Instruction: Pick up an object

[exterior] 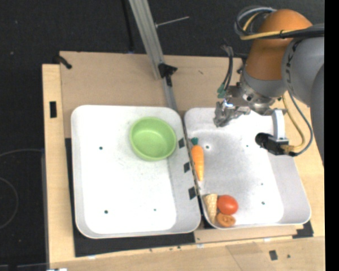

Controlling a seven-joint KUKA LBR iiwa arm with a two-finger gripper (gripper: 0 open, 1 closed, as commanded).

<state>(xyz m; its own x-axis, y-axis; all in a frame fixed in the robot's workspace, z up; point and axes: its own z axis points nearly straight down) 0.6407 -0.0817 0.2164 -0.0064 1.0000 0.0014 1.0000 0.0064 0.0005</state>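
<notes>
Our tool hangs over the right bin; we cannot tell its state. We should lower straight onto the carrot.

A robotics lab: plywood bench, white bins, cabling.

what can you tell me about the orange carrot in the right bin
The long tapered orange carrot, which looks like a plastic toy, has a small green stub at its top end. It lies flat in the right shallow white bin, hard against the bin's left wall, lengthwise along it, green end toward the bench's far side and tip pointing near. Nothing grips it; the gripper hovers apart, near the bin's far edge.
</notes>
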